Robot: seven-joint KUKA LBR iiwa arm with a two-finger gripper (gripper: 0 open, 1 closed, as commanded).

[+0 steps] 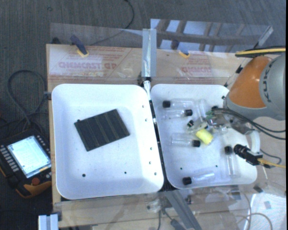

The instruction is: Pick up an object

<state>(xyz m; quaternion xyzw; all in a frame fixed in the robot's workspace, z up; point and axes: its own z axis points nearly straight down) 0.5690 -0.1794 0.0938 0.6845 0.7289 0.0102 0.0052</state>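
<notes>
Two-finger gripper [212,122] low over right white bin [175,169], finger state unclear, just above small yellow cylindrical piece [204,136], clear black-capped vials [179,112] scattered around

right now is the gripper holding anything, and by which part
Cannot be told: the gripper sits low over the small yellow block and clear capped vials, its hold hidden.

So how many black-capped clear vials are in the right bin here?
6 vials visible: two at the bin's top left, one just above-left of the yellow object, one left of it, one at right, one at bottom. The arm may hide more.
</notes>
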